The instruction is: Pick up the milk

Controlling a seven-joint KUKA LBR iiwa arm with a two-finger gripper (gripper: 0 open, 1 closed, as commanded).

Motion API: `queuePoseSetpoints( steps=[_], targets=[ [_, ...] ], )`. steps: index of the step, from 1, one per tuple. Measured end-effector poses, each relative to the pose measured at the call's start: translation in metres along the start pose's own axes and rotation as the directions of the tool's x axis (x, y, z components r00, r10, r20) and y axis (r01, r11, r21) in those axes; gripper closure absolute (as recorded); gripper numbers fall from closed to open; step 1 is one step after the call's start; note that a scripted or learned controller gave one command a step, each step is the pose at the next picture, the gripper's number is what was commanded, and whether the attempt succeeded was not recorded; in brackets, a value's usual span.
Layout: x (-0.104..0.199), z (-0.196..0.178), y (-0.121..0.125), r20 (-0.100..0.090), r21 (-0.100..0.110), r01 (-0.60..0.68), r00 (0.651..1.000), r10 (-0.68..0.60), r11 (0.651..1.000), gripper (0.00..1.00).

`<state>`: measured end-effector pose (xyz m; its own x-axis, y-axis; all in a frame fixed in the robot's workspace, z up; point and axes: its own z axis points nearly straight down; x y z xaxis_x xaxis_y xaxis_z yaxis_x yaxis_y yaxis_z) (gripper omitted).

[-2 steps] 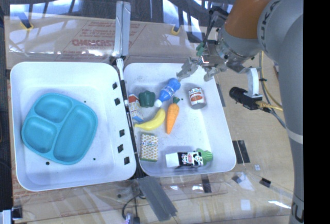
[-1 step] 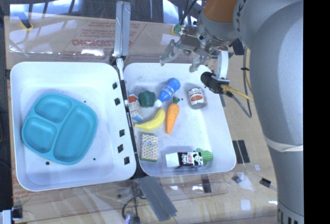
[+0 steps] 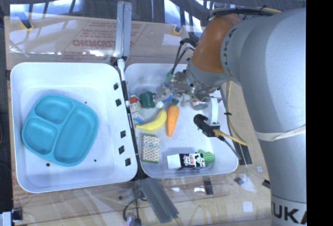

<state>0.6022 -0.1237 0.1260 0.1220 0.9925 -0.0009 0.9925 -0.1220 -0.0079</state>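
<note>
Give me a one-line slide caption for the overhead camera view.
Arm's hand over the right bin, above the carrot and banana; milk lies at its near edge.

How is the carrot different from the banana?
The carrot is orange and straight; the banana is yellow and curved. The carrot points up and down in the view, while the banana lies slanted. The carrot has a green top. Both lie side by side in the right bin.

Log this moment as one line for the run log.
task: pick up milk | milk: lying at right bin front, untouched | gripper: over bin's back, near carrot | grasp: none seen
</note>
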Motion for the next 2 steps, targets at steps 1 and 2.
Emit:
queuePoseSetpoints(
  steps=[1, 2],
  targets=[
    [-0.043, 0.036, -0.060, -0.001, -0.004, 0.137, 0.991, -0.137, 0.991, 0.00],
    [-0.050, -0.027, -0.091, 0.003, -0.007, 0.445, 0.895, -0.445, 0.895, 0.00]
  ],
)
